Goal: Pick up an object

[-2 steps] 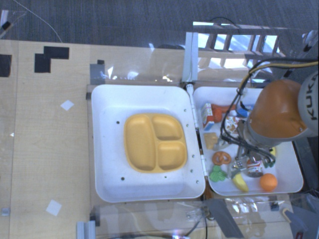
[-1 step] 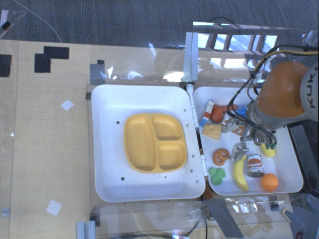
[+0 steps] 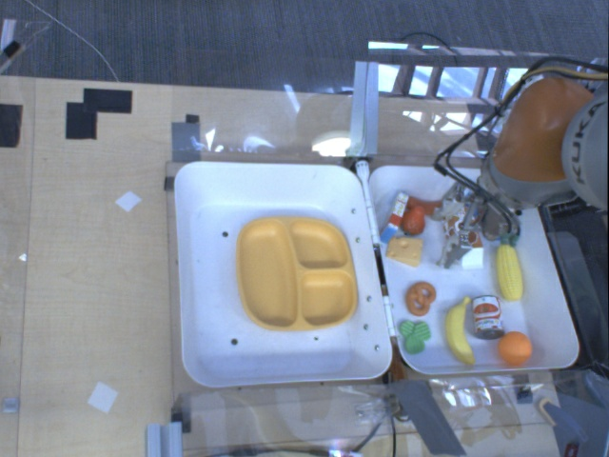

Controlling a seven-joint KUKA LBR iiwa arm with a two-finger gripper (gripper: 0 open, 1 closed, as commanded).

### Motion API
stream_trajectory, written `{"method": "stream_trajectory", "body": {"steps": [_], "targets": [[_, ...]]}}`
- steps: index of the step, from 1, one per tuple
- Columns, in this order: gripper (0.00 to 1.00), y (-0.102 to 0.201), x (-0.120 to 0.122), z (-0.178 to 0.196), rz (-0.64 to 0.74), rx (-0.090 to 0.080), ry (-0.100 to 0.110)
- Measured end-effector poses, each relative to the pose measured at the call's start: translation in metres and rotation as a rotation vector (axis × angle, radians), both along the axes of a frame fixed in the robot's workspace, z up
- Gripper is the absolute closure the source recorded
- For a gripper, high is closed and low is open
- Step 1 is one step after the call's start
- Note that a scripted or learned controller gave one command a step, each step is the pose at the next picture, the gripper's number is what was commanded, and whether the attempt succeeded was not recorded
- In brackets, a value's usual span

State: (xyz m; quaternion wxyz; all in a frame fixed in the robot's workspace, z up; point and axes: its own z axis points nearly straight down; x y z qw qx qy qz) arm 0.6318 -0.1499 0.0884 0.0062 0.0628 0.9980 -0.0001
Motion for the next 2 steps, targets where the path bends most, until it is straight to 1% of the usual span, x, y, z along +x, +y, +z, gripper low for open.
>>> {"method": "stream_trajectory", "body": {"steps": [1, 2], "targets": [[0.00, 0.036, -0.036, 0.001, -0.050, 0.002, 0.000], [0.00, 0.026, 0.014, 0.001, -0.049, 0.004, 0.023]]}}
